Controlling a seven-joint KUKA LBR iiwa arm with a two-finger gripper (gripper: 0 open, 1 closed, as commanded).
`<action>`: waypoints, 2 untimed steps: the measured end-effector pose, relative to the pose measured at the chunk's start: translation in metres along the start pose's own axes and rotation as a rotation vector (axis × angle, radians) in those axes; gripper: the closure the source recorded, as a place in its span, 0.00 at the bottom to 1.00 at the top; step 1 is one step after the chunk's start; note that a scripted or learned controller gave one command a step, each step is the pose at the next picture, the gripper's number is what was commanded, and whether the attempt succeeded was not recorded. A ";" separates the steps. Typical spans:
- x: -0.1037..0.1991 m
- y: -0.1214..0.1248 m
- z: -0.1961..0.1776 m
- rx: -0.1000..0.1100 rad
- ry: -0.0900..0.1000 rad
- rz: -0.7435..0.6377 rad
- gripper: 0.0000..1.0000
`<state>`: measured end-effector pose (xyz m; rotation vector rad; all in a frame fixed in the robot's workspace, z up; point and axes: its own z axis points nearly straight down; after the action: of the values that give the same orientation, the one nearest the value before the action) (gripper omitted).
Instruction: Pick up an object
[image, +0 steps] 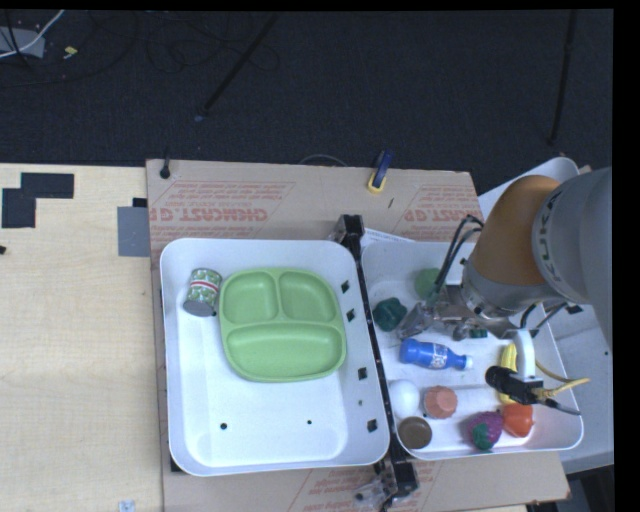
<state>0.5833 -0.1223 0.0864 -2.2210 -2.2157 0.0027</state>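
The left bin (190, 400) has bare floor below the green divided plate (282, 324), while the right bin (570, 432) is crowded. The tool (425, 315) hangs low between a dark green object (388, 313) and the blue bottle (434, 354); I cannot tell whether it touches either or how far it is spread.

Lighting even, overhead, moderately bright. Two shallow white plastic bins (190, 440) read near-white without blown-out glare. Shadows soft and short, tight beneath the green divided tray (282, 325). Dark carpeted floor (300, 80) at top underexposed, detail lost. Overall focus slightly soft; small objects grainy. Grey arm's orange band (510, 235) blurred at edges.
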 end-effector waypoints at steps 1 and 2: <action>-0.002 -0.001 -0.011 0.001 0.000 0.007 1.00; -0.007 -0.007 -0.055 -0.004 -0.002 0.005 1.00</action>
<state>0.5763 -0.1291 0.1417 -2.2295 -2.2129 -0.0001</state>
